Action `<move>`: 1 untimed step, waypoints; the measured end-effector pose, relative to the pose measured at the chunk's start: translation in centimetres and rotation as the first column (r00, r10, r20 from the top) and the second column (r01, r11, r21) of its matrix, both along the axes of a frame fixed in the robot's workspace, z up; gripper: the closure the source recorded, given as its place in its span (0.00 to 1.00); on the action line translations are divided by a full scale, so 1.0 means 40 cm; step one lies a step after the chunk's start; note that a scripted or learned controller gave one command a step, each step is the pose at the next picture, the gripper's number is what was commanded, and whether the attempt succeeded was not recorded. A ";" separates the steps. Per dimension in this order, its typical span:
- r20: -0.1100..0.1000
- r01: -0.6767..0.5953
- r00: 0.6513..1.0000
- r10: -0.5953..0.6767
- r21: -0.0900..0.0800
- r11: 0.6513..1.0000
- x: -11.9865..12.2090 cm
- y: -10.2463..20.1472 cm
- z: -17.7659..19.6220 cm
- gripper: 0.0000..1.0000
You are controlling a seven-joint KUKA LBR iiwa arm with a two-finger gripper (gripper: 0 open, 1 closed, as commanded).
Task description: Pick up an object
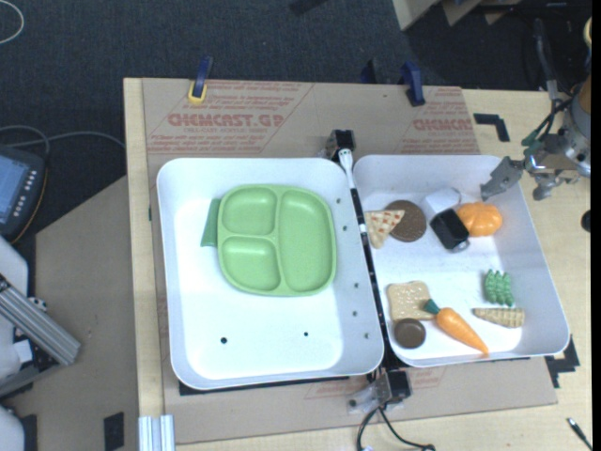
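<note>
The right bin (552, 289) holds several toy foods. An orange fruit (482, 219) lies beside a black block (449, 229) and a white piece (441, 198). Further left are a brown cookie (408, 222) and a triangular cracker slice (382, 225). Near the front lie a carrot (458, 328), a square cracker (408, 297), a small brown disc (409, 333), a green leafy piece (498, 287) and a pale wedge (499, 317). My gripper (519, 182) hovers open over the bin's far right corner, just up and right of the orange fruit, with nothing between its fingers.
A green divided plate (277, 240) rests in the left bin (263, 355). Both bins sit on a cardboard sheet (282, 111) held by clamps at the back. A black divider with a cable runs between the bins.
</note>
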State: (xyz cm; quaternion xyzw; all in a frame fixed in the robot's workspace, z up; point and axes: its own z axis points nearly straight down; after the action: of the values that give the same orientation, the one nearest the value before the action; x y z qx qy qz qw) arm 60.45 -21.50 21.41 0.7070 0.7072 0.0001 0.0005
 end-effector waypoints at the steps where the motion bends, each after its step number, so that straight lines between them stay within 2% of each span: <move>1: -0.005 -0.003 1.000 0.003 0.002 1.000 0.019 0.011 -0.117 0.00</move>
State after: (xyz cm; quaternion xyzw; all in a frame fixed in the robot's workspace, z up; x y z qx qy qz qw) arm 61.20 -21.04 16.74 0.7061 0.7081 -0.0011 -0.0022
